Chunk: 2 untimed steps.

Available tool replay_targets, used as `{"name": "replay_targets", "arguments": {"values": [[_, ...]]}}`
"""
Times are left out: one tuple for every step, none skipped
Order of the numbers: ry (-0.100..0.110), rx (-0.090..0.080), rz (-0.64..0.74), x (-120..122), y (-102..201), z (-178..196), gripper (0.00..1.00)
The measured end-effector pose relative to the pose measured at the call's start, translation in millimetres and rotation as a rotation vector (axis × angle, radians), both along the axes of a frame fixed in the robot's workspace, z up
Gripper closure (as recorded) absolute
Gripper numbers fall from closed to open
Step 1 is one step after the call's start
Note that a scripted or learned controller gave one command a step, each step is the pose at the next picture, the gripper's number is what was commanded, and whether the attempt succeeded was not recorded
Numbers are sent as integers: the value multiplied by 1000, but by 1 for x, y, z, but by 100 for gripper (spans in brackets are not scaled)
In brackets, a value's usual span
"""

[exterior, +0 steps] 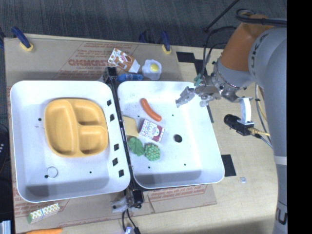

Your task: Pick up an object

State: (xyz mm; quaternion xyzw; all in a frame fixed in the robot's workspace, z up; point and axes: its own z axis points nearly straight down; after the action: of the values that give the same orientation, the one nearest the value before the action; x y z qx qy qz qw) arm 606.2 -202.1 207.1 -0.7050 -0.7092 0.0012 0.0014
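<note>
The right bin [204, 145] holds an orange sausage [150, 109], a small red and white carton [150, 130], a green leafy piece [136, 146], a green bumpy ball [152, 152] and a yellow cheese slice [129, 125]. My gripper [187, 96] hangs over the bin's upper right part, to the right of the sausage and apart from it. Its fingers point left and stand apart with nothing between them.
The left bin [24, 145] carries a yellow divided tray [76, 126]. Behind the bins lie a small printed carton [119, 58], a blue item [129, 76] and a white and yellow egg-like piece [152, 68]. A dark round spot [178, 139] marks the right bin's floor.
</note>
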Motion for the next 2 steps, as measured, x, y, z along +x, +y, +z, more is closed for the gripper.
{"name": "replay_targets", "arguments": {"values": [[0, 2, 154, 14, 54, -116, 0], [1, 2, 158, 14, 54, -105, 100]]}}
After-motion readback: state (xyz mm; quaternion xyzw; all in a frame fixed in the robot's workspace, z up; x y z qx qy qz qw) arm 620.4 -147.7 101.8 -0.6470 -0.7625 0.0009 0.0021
